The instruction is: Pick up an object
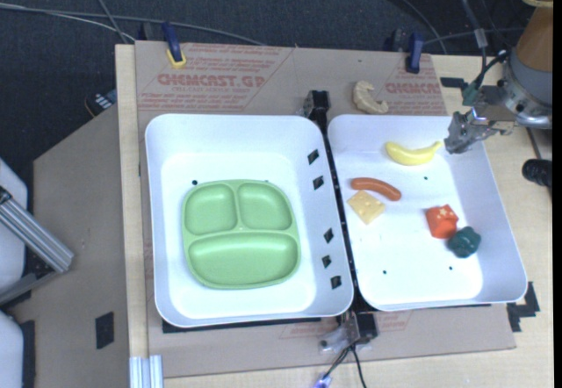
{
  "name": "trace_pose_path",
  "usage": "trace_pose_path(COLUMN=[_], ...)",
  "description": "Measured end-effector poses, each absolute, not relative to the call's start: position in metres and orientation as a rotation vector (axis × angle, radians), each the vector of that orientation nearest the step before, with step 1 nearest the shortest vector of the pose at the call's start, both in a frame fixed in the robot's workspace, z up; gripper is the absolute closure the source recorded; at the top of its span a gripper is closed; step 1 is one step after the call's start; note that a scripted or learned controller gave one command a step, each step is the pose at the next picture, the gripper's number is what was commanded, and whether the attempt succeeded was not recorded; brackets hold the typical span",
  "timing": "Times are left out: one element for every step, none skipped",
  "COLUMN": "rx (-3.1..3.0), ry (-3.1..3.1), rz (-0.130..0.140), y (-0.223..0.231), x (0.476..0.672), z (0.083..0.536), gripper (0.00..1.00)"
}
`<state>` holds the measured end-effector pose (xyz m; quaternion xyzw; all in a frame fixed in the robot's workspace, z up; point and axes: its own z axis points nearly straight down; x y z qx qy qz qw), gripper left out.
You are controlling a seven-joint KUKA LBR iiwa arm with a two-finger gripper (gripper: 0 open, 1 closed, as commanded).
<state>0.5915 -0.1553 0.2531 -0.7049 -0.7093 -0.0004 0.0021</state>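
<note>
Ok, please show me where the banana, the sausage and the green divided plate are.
banana (412,152), camera view, middle of its curve.
sausage (376,188), camera view, its middle.
green divided plate (241,256), camera view, floor of its largest compartment.

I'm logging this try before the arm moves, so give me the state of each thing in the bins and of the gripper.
Gripper: at the right bin's far right rim, holding nothing visible.
Banana: lying in the right bin, near the gripper.
Sausage: lying flat.
Cheese wedge: lying beside the sausage.
Red piece: resting against the green piece.
Green divided plate: flat in the left bin.
</note>
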Motion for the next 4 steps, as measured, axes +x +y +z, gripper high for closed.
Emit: trace_pose_path(rx=[-2.212, -2.214, -2.212, -2.213], ry=[-2.226, -2.227, -2.225, -2.223], rz=[-0.001, -0.003, 0.001, 0.003], y=[-0.095, -0.039, 0.022, 0.069], x=[0.585, 0.593, 0.585, 0.584], z=[0.254, 0.256, 0.249, 0.23], gripper=[1.0, 1.0, 1.0, 1.0])
